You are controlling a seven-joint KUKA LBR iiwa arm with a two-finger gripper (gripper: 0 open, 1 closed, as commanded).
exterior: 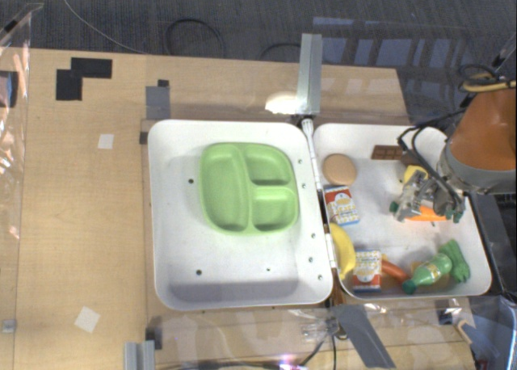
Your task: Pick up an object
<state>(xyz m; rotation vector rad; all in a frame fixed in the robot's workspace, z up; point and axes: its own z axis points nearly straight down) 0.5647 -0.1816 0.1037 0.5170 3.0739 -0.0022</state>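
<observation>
The orange carrot (422, 215) lies right under the gripper (426, 201). How its grip stands I cannot tell. I'd drop straight, squeezing squarely across it.

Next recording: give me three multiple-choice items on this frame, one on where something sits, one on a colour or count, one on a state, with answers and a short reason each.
1. Where is the banana?
A. In the left bin
B. In the right bin, by its left wall
C. On the bench

2. What colour is the divided tray?
A. Light green
B. Red
C. Blue

3. How does the green bottle rest?
A. Standing upright
B. Lying on its side
C. Lying on the tray

Answers: 1 B, it lies beside the divider in the right bin. 2 A, the tray in the left bin is plainly light green. 3 B, its length stretches flat along the bin floor.
</observation>
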